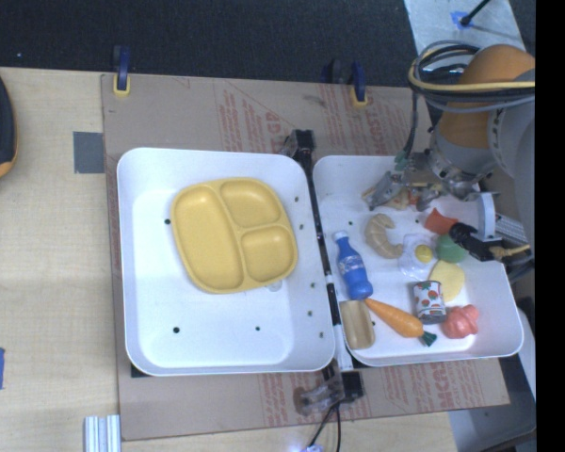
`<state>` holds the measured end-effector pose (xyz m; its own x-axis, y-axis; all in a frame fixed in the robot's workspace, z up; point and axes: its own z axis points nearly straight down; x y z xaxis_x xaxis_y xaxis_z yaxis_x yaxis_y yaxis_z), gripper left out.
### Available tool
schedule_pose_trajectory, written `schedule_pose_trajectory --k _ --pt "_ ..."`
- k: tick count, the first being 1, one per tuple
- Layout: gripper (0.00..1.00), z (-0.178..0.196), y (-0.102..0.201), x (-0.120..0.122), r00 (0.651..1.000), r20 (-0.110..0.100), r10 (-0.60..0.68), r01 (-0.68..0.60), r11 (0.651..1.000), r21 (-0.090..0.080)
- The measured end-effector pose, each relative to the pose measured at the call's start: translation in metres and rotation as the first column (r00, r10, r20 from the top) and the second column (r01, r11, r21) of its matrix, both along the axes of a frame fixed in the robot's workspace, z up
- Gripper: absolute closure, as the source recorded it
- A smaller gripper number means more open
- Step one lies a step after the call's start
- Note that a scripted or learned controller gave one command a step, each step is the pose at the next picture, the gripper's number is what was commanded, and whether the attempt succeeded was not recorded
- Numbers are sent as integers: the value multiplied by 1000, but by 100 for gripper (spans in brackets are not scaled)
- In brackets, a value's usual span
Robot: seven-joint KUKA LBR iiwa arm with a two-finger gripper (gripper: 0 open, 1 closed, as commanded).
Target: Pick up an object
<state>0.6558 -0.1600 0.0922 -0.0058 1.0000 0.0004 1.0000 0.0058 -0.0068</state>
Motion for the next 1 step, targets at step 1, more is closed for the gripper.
schedule_pose_trajectory --k 1 --pt "0 0 9 0 1000 -1 2 -2 1000 0"
